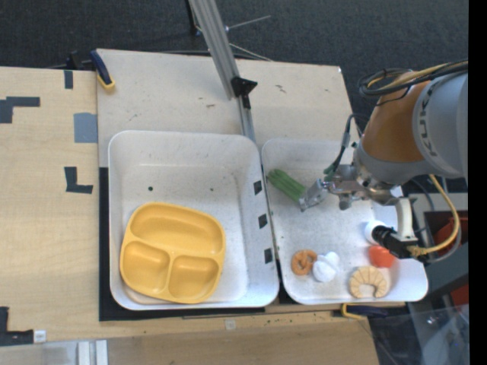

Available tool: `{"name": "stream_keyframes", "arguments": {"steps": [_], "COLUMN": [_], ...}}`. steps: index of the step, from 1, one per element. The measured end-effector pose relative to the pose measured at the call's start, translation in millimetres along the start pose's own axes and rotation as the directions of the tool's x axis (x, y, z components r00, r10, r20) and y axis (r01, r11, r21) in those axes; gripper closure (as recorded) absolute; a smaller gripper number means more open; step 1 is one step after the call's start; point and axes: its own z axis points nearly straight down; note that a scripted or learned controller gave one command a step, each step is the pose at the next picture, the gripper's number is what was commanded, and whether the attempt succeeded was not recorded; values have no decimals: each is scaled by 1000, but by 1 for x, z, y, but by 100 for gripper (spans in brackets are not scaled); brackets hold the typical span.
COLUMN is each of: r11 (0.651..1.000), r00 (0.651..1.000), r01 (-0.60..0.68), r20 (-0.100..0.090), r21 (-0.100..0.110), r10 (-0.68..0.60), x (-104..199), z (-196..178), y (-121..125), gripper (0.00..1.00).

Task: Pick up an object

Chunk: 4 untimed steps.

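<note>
Even, diffuse overhead lighting renders the bench bright and free of glare, with faint soft shadows inside the white bins; focus is moderately soft throughout, and edges show slight blur.

The table is pale wood with a lighter board across the middle. Two white bins lie on it, the left bin at 9 o'clock of the right bin, rims touching. A blue-and-yellow clamp sits at 11 o'clock.
</note>
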Motion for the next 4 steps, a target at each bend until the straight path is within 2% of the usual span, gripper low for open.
{"name": "stream_keyframes", "arguments": {"steps": [1, 2, 3, 4], "r11": [1000, 1000, 1000, 1000], "r00": [1000, 1000, 1000, 1000], "r01": [1, 3, 1, 1], "r20": [0, -1, 1, 1], "r21": [0, -4, -12, -12], "r10": [-1, -3, -1, -1], "x": [1, 2, 3, -3], "z": [44, 31, -30, -74], "y": [-2, -1, 6, 9], "gripper": [0, 100, 100, 100]}}
